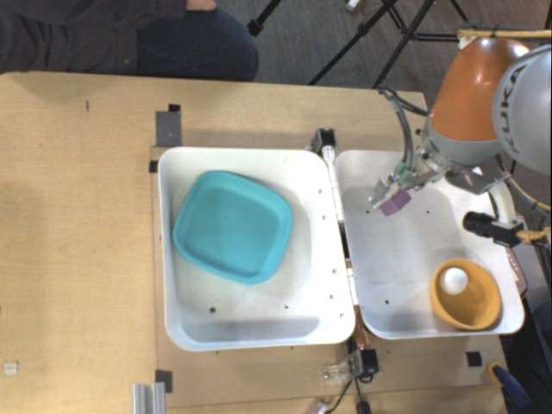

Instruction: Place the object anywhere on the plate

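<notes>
1. So far the job looks barely under way, as I judge it — the teal plate (233, 225) sits bare in the left bin (172, 257), with nothing resting on it.

2. The small purple object (396, 202) is over in the right bin (405, 266), well apart from the plate and on the far side of the divide between the two bins. It sits right at the tip of the end effector (390, 193).

3. Whether that end effector is apart, together or clamped on the purple object I cannot tell; the parts are too small and crowded from where I stand. The object seems to be at the tip, but I would not call it held.

4. What is left, by my reckoning: a sure hold on the purple object, a carry across the divide toward the plate, and a release anywhere on the teal surface — nearly the whole task.

5. Counting things:
   - one teal plate, in the left bin;
   - one purple object, in the right bin, away from the plate;
   - one orange bowl (466, 296) with a pale, round thing inside it, in the right bin's corner farthest from the plate;
   - two white bins side by side on the counter (78, 231);
   - one arm (483, 93), grey with an orange band, reaching in from the side opposite the plate.
</notes>
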Controlling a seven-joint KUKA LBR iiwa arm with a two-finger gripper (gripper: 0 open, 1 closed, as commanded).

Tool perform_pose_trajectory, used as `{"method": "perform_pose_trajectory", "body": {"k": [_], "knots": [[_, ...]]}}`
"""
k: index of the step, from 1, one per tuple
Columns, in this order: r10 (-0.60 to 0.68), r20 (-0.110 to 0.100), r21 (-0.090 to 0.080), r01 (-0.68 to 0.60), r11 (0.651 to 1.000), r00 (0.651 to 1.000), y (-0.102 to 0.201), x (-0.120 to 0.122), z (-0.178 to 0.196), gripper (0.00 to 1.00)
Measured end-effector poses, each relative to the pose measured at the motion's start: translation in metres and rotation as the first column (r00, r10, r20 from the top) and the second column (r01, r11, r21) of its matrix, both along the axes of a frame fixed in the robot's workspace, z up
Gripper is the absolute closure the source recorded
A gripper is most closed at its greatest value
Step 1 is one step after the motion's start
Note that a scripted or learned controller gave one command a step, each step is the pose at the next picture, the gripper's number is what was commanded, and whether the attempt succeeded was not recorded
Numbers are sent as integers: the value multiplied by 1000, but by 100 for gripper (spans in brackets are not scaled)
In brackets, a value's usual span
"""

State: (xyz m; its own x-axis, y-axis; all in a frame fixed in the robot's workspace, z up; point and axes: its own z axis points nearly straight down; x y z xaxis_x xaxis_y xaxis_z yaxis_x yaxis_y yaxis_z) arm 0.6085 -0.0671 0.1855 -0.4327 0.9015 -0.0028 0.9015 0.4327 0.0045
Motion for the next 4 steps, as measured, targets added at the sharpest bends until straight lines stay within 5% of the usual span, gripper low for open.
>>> {"method": "perform_pose_trajectory", "body": {"k": [1, 2, 3, 4], "knots": [[-96, -2, 2, 96, 995, 995, 101, 19, 29, 100], [-1, -4, 2, 1, 1000, 1000, 152, -37, -2, 100], [-21, -5, 2, 21, 1000, 1000, 218, -24, -27, 100], [-21, -3, 2, 21, 1000, 1000, 218, -23, -26, 0]]}}
